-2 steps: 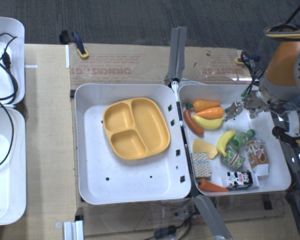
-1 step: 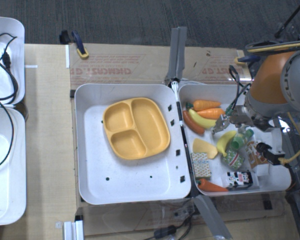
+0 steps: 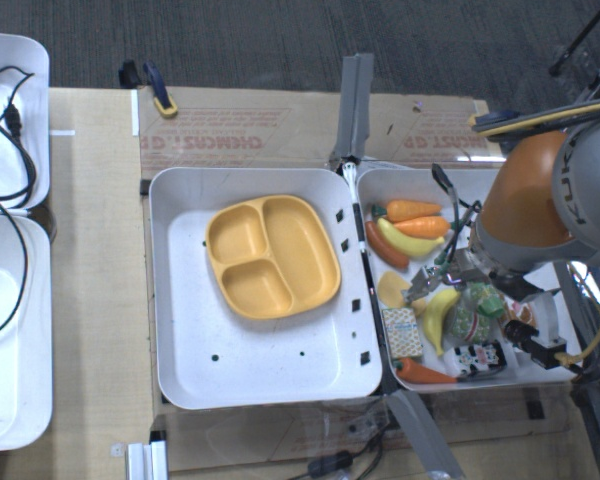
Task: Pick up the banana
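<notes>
Two shallow white bins are seen side by side on the bench, the left bin (image 3: 180, 368) holding a yellow-orange divided plate (image 3: 272, 255) with three compartments, set slightly askew near the bin's middle. The right bin (image 3: 400, 176) is crowded with toy food. Along its far side an orange carrot (image 3: 414, 209) is laid, and just in front of it a pale yellow banana-shaped piece with an orange end (image 3: 412, 238) is rested against a reddish sausage-like piece (image 3: 385, 248). The banana (image 3: 437, 315) (the yellow curved one nearer the bin's middle) is found lying roughly lengthwise toward the near side, just beside a checkered cracker-like square (image 3: 401, 331) on its left and a green leafy item (image 3: 472, 311) on its right. A pale round slice (image 3: 392, 288) is seen just above the square, and a second carrot (image 3: 426, 372) is laid along the near wall. The grey arm with its orange band (image 3: 525, 193) is brought in from the right and hangs over this bin. The gripper (image 3: 430, 282) is positioned at the banana's upper end, apparently touching or just above it; whether its pincer is wide, narrow, or closed on anything cannot be told, since the metal parts are blurred together with the clutter beneath.
</notes>
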